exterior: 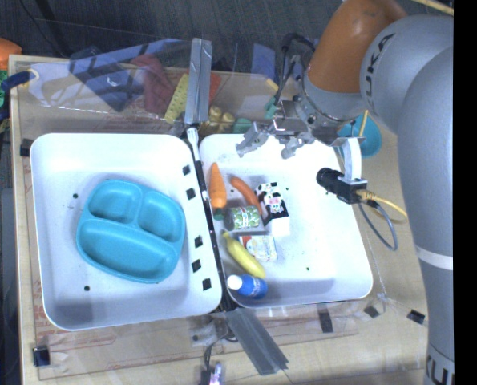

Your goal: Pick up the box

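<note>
Claw (272,138) is hanging spread and empty over the right bin's (342,255) far edge, well short of the box (260,248), likely staging a descent.

Arm (382,62) hovers over right bin (334,255); box (262,249) beside banana (244,257)

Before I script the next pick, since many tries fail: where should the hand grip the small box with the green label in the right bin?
Probably across the box's short sides, coming straight down from above. It lies flat, crowded by a carrot, a banana and a white carton, so a side approach looks blocked. The hand hovers near the bin's far edge.
</note>
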Tool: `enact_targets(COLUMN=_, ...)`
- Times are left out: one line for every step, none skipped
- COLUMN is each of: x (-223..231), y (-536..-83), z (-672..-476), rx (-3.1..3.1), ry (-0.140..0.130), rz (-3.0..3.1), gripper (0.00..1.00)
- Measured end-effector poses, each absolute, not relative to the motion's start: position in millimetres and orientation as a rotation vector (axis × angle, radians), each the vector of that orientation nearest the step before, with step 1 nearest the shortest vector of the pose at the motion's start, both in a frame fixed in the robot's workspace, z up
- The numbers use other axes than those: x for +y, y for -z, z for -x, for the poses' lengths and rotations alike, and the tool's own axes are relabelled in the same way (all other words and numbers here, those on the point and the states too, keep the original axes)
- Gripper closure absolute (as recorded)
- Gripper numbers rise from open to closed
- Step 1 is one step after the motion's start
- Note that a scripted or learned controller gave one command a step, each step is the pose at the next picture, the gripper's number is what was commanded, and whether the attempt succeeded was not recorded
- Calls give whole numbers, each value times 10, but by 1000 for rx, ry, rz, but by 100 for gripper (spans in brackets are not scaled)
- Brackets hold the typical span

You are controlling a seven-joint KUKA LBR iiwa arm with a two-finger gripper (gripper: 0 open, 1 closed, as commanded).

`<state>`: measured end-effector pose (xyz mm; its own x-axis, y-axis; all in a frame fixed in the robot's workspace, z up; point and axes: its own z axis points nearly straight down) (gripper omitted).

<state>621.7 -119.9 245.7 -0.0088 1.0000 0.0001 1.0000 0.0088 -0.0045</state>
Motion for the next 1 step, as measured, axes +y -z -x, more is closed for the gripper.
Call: enact_targets(x=-1370, y=-1142, z=-5954, rx=-2321, ry=9, rz=2130, gripper=0)
